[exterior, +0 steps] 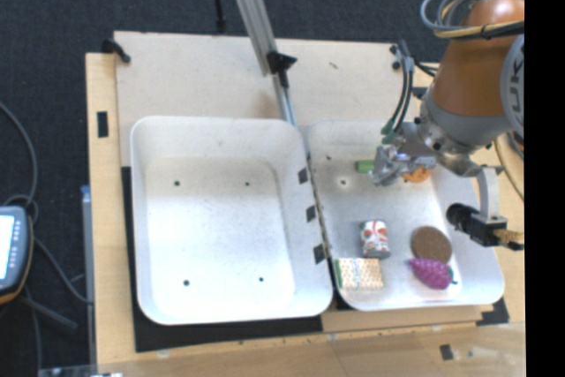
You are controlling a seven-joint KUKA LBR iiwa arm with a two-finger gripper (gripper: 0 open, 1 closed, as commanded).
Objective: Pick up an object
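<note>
Arm point(472, 75) is in from the right, wrist low over the far half of the right bin point(344, 141). Tool point(387, 168) points down, close to the bin floor near the far wall. Can't tell whether it's wide, narrow or holding anything, because the wrist body covers the tip from this angle. Green piece point(363, 164) sticks out on the tool's left, touching it or just beside it; can't tell which. Orange piece point(417, 176) is on the tool's right, partly hidden under the wrist, too small to make out its shape. The other objects are in the near half of the same bin, all well apart from the tool. Red-and-white can point(375, 238) sits about mid-bin; can't tell if it's upright or tilted. Brown disc point(431, 243) lies flat to the right of the can, with a gap between them. Purple bunch point(432, 273) is just in front of the disc, touching it or nearly so. Patterned pad point(360, 274) lies flat in the near-left corner, just in front of the can and against the wall shared with the left bin point(221, 216). The two bins butt together along that middle edge, both on the pale bench point(194, 75). Metal rail point(252, 0) slants up from behind the seam toward the top of the view.
</note>
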